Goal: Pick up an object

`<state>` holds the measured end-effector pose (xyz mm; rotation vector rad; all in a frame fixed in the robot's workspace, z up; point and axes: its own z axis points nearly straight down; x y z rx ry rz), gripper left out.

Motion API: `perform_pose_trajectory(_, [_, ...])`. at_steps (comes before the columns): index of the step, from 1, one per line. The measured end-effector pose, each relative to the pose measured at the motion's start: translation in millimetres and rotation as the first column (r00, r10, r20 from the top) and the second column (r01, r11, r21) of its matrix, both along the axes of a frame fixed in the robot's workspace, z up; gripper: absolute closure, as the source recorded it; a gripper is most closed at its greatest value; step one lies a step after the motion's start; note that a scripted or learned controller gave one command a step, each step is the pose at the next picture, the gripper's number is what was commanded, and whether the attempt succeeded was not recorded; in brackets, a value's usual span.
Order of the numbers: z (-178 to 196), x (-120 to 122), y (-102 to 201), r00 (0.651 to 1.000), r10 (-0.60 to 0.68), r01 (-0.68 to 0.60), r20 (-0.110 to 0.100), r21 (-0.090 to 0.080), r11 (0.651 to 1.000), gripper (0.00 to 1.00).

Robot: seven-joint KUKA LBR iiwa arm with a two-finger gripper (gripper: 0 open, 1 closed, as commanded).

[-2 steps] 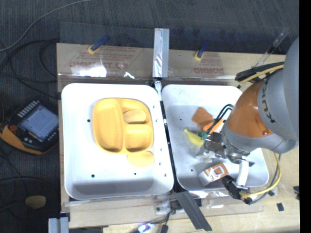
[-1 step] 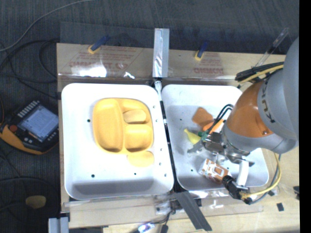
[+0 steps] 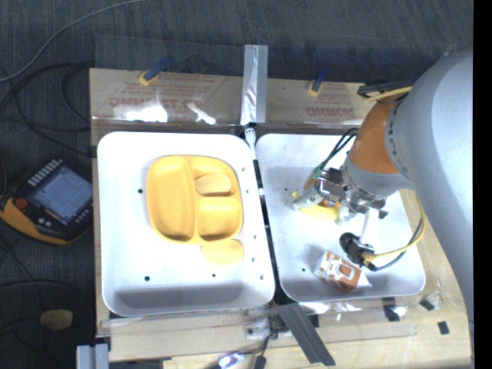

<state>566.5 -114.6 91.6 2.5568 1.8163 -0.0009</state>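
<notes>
You've got a small orange-and-white packet (image 3: 339, 272) lying flat near the right bin's front edge; a yellow item (image 3: 317, 211) mid-bin, partly hidden.

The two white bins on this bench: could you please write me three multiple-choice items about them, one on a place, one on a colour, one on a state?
1. Where does the yellow divided tray lie?
A. in the left bin
B. in the right bin
C. on the carpet

2. What colour is the band above the arm's wrist?
A. blue
B. orange
C. green

3. How does the small orange-and-white packet lie?
A. gripped in the tool
B. on top of the yellow tray
C. on the right bin's floor, apart from the tool

Key: 1 A, the tray fills the middle of the left bin. 2 B, the band is orange. 3 C, the packet lies near the front of the right bin, below the tool.
</notes>
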Motion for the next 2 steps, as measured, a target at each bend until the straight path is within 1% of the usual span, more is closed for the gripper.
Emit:
perform_pose_trajectory(1, [-2.4, 27.1, -42.0, 0.970, 0.244, -0.244, 0.003, -0.004, 0.970, 0.00])
perform_pose_trajectory(2, [-5.2, 96.9, -30.1, 0.998, 0.053, -0.053, -0.030, 0.005, 0.999, 0.00])
